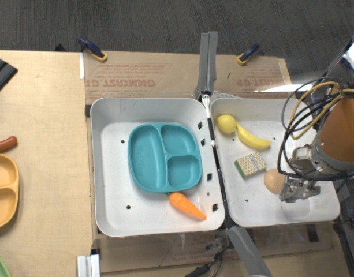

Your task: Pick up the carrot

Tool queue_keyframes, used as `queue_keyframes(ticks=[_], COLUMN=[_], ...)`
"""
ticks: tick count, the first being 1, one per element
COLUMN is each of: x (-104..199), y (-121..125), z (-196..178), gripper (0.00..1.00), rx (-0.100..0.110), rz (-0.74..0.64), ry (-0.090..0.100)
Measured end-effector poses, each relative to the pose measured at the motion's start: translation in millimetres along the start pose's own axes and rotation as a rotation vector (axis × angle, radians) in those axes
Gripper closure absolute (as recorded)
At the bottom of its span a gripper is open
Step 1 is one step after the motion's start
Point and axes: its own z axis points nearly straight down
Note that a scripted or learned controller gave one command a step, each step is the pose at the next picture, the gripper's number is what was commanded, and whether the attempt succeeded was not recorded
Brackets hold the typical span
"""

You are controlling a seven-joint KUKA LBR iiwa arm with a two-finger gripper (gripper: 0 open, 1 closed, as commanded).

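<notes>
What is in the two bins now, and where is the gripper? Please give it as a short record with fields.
carrot: left bin, near front edge, just in front of the teal plate
teal plate: three compartments, middle of left bin
right bin: lemon, banana, sponge, egg
gripper: over right bin, beside the egg, far from the carrot
carrot status: not picked up, lying in the bin
</notes>
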Motion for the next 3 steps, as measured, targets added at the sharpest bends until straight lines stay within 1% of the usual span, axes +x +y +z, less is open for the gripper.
queue_keyframes(ticks=[1,2,3], x=[53,55,54], y=[-21,-21,-20], z=[-114,-42,17], gripper=[1.00,1.00,1.00], rx=[0.004,0.000,-0.003], rz=[0.089,-0.248,-0.494], ry=[-0.001,-0.001,-0.002])
